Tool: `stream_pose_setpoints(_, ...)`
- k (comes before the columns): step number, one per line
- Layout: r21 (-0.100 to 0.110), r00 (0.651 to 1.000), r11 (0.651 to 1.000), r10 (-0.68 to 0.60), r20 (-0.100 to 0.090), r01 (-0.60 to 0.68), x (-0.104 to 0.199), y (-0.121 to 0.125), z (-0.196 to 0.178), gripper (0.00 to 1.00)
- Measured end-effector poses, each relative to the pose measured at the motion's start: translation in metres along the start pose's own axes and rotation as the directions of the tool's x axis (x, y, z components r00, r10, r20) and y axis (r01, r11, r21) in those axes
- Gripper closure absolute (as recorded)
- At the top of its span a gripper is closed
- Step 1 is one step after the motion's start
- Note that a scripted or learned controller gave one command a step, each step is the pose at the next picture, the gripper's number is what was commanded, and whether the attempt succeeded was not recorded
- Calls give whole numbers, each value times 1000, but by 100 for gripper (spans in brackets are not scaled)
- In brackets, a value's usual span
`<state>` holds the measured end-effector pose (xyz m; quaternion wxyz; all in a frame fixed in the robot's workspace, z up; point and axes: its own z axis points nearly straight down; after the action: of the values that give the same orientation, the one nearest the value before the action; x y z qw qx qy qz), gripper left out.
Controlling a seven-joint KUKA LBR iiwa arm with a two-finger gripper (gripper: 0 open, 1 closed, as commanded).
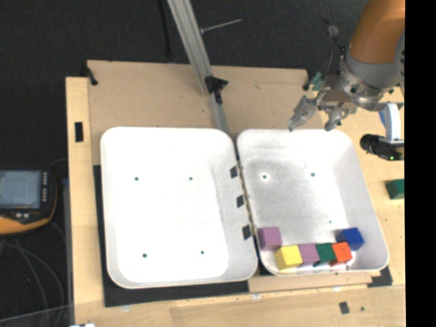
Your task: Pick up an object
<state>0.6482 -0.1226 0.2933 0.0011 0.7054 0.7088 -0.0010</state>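
Blocks sit clustered along the near wall of the right bin (361,182): purple block (270,236), yellow block (289,256), a second purple block (308,253), green block (325,252), orange block (341,252) and blue block (351,237). Each appears to be a small, rigid, light cube with flat, matte faces, so it should tolerate a firm pinch without deforming. Grasp across two opposite flat faces. The first purple block stands slightly apart and likely offers the best finger clearance; the others touch or nearly touch. The gripper (315,119) hovers above the bin's far rim, well apart from the blocks, jaws apart and holding nothing. Both bins are smooth white plastic with rounded corners.
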Motion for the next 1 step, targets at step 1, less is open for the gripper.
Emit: stream_pose_setpoints(1,-10,1000,1000,0,-1,0,9,-40,-86,0)
